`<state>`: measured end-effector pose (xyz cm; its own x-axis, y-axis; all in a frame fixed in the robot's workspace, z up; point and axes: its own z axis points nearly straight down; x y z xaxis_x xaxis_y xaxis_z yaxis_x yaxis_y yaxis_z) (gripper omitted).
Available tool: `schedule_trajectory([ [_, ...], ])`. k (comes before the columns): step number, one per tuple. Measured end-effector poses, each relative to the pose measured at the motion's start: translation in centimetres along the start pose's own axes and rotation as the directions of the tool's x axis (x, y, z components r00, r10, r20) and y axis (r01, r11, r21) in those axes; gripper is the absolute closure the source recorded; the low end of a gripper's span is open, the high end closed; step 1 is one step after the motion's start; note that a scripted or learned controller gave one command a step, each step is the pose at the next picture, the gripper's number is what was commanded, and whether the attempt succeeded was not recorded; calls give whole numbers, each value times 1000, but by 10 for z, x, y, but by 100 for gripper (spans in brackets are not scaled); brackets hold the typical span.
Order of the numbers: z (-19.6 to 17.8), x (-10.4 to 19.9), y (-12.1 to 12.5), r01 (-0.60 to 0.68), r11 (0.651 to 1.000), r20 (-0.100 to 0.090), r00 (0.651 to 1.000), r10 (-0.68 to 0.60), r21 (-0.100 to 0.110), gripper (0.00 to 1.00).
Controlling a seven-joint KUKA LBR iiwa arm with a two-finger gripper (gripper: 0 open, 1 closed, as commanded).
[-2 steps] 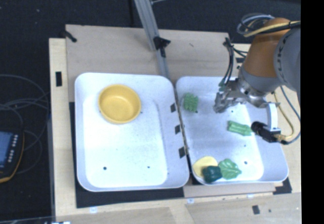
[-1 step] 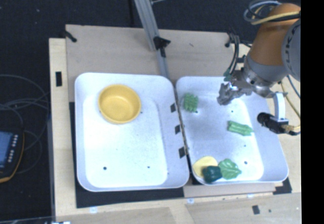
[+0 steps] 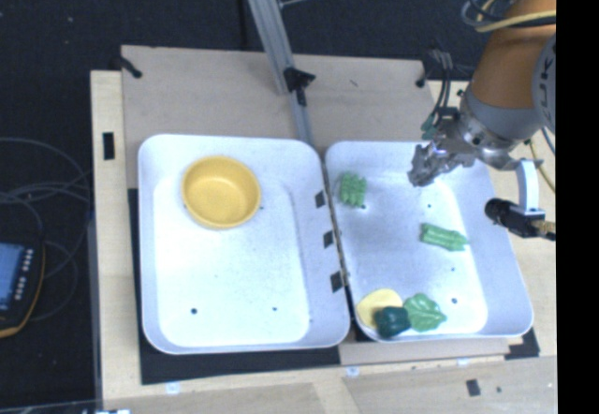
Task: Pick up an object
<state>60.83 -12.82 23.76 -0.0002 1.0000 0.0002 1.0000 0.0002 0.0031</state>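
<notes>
My gripper (image 3: 423, 170) hangs over the upper right part of the right bin (image 3: 468, 309), fingers pointing down-left. Nothing shows between them. A small green knobbly toy (image 3: 352, 189) lies near the bin's upper left, well to the left of the gripper. A flat green piece (image 3: 443, 237) lies below the gripper toward the bin's right side. In the lower corner sit a yellow piece (image 3: 374, 301), a dark teal block (image 3: 392, 320) and a light green leafy piece (image 3: 424, 311), bunched together.
The left bin (image 3: 234, 300) holds a yellow bowl (image 3: 221, 191) at its upper left. A grey metal bar (image 3: 271, 28) slants from the top down to the divider between the bins. Black clips (image 3: 329, 239) sit along that divider. A black fitting (image 3: 510, 213) sticks out at the right bin's edge.
</notes>
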Motion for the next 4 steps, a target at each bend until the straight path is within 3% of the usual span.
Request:
schedule_trajectory([
  [1, -2, 48, -26, 2, 1000, 0, 1000, -2, 2, 100],
  [4, -20, 201, -70, 4, 1000, -1, 1000, -4, 2, 100],
])
